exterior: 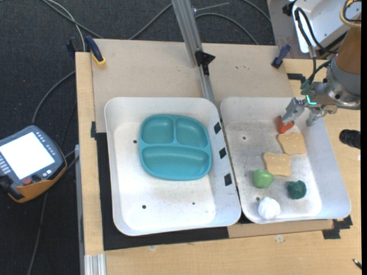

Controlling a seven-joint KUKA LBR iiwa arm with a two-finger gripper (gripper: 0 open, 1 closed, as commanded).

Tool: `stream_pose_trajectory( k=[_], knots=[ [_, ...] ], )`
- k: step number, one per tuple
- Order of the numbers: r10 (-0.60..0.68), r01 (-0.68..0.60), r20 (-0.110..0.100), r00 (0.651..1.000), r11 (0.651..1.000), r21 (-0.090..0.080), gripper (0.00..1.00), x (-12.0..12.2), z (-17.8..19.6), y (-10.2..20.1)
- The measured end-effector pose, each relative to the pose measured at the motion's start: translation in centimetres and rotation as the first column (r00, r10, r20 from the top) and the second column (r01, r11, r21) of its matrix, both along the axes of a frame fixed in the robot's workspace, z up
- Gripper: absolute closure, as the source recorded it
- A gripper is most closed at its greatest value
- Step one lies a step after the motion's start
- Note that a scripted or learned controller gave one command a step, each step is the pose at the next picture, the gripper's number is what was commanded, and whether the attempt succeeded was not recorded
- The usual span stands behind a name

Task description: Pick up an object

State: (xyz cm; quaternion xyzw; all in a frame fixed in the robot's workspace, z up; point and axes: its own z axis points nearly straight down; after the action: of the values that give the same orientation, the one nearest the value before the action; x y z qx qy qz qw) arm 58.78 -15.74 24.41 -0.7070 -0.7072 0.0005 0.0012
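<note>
Right bin point(321, 202): toast pcs point(291, 142), green ball point(263, 179) & white lump point(268, 208) crowd lower half; upper-left floor free. Teal plate point(174, 147) fills left bin point(123, 211) ctr.

My robotics lab, my plywood bench point(149, 67) clamped at its corners, two white bins point(172, 216) taped down, loose cables point(46, 7) across dark carpet, my teach pendant point(26, 162) lying alongside

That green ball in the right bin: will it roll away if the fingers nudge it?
Probably yes. The green ball looks round and smooth, so a sideways nudge would likely send it rolling. The tan slice touching its upper right may block it that way. It looks small and probably light, so it may skid too.
</note>
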Motion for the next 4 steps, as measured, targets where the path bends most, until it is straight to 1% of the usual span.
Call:
stream_pose_trajectory(
  k=[1, 2, 3, 4],
  knots=[
    [0.000, 0.000, 0.002, 1.000, 1.000, 0.000, 0.00, 0.1, 0.1, 0.0],
    [-0.001, 0.001, -0.004, 1.000, 1.000, 0.001, 0.00, -0.9, -5.5, -0.3],
    [0.000, 0.000, -0.003, 1.000, 1.000, 0.001, 0.00, -0.6, -9.9, 0.2],
    [0.000, 0.000, 0.005, 1.000, 1.000, -0.001, 0.00, -1.1, -15.4, 0.1]
  ],
)
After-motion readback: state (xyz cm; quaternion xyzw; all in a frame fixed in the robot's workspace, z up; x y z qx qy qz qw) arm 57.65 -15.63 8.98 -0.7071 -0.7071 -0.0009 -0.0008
